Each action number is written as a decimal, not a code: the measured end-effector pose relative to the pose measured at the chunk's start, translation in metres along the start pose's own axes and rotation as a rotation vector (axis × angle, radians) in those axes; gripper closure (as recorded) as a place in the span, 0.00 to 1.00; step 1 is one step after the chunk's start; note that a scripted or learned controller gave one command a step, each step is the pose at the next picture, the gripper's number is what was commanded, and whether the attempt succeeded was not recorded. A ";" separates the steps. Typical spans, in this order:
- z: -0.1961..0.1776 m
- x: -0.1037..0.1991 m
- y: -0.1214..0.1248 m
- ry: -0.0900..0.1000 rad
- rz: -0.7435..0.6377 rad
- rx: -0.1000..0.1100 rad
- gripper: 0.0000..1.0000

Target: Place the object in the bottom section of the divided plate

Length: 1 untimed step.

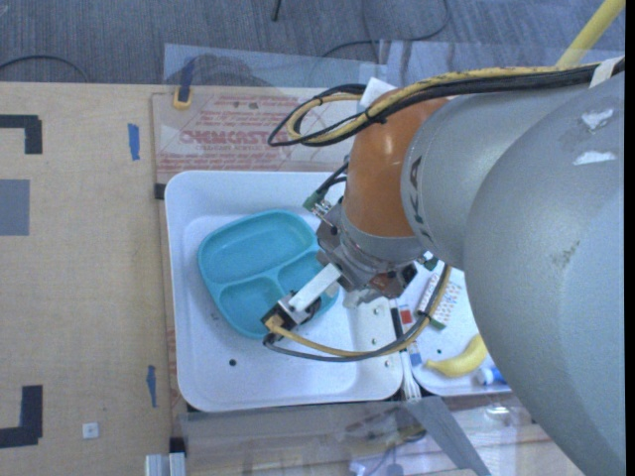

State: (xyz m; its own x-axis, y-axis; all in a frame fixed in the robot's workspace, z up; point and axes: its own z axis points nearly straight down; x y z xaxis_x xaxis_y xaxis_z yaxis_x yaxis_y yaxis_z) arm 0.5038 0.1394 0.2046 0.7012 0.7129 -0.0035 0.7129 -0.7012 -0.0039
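— Where does the yellow object (458, 363) lie?
— In the right-hand bin (437, 378), near its front edge, partly under the grey arm (536, 266), with a small blue thing (486, 375) just beside it.
— And relative to the gripper (382, 294)?
— Apart from it. The gripper hangs over the seam between the bins, by the right rim of the teal divided plate (260, 266). Whether it grips anything I cannot tell; the wrist hides it.
— The plate?
— Flat in the left-hand bin (184, 266).
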 end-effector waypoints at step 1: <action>0.115 -0.025 -0.005 0.012 -0.288 -0.006 1.00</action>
State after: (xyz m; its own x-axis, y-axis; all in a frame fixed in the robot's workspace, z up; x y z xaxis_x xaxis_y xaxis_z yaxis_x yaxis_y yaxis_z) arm 0.4817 0.1253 0.0902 0.4700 0.8826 0.0089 0.8827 -0.4700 0.0029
